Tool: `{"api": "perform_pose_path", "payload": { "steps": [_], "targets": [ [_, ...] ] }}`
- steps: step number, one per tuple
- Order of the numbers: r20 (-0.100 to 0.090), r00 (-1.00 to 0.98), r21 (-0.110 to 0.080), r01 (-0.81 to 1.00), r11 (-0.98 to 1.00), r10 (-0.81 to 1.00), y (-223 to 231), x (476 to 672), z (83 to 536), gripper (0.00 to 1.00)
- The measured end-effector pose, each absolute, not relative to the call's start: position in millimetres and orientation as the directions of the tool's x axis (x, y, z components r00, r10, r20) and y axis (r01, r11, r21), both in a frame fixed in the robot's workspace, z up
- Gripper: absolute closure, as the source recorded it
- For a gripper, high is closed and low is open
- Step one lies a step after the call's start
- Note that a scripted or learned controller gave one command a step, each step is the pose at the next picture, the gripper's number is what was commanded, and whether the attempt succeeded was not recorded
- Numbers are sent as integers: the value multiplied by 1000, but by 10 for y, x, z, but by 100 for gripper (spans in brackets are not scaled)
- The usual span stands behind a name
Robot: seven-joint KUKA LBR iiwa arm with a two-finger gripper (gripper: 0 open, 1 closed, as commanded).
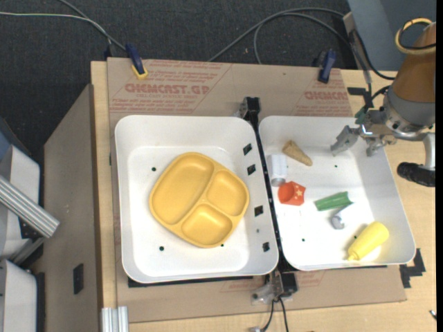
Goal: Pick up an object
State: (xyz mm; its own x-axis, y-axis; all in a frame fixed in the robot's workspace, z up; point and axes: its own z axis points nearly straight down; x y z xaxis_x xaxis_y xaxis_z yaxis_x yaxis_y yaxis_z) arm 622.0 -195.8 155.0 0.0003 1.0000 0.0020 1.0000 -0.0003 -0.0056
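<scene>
My jaws (358, 138) stand spread wide, w/ nothing between them, over the far right corner of the right bin (387, 185). Nearest is a tan wedge (297, 153), then a white cylinder (277, 167), red piece (291, 194), green stick (333, 201), small grey bit (337, 220) and yellow bottle (367, 241). The left bin (131, 185) holds a yellow divided plate (199, 198). Both bins sit on the surface (173, 81).
</scene>
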Motion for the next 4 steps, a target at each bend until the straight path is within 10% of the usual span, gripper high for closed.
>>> {"api": "perform_pose_path", "payload": {
  "steps": [2, 3, 4],
  "targets": [
    [2, -1, -5, 1000, 1, 1000, -2021, 6222, 836, 0],
    [1, -2, 1, 1000, 2, 1000, -2019, 6240, 972, 100],
    [-2, 0, 7, 1000, 0, 1000, -2025, 6178, 1584, 100]
  ]
}}
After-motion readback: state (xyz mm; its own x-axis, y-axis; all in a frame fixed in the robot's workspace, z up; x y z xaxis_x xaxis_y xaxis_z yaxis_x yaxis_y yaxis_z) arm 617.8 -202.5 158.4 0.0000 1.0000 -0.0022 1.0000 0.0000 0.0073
